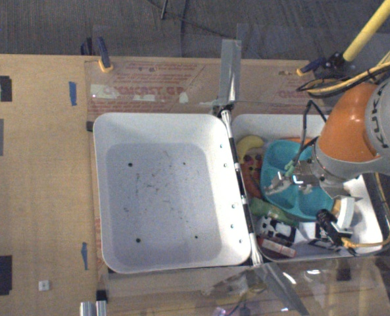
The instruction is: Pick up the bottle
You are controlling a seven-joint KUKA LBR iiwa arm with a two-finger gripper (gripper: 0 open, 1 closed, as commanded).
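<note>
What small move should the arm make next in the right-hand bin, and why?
Probably a short lift straight up to uncover the pile. The hand sits low over the teal plastic item in the right white bin, hiding much of the clutter, and I cannot make out a bottle among the yellow rounded object and dark pieces nearby.

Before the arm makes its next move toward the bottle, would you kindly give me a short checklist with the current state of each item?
1. Gripper over the right bin: ok.
2. Bottle identified among the clutter: cannot tell.
3. Anything held between the fingers: cannot tell.
4. Teal object directly beneath the gripper, likely in the way: not ok.
5. Left bin free of the arm: ok.
</note>
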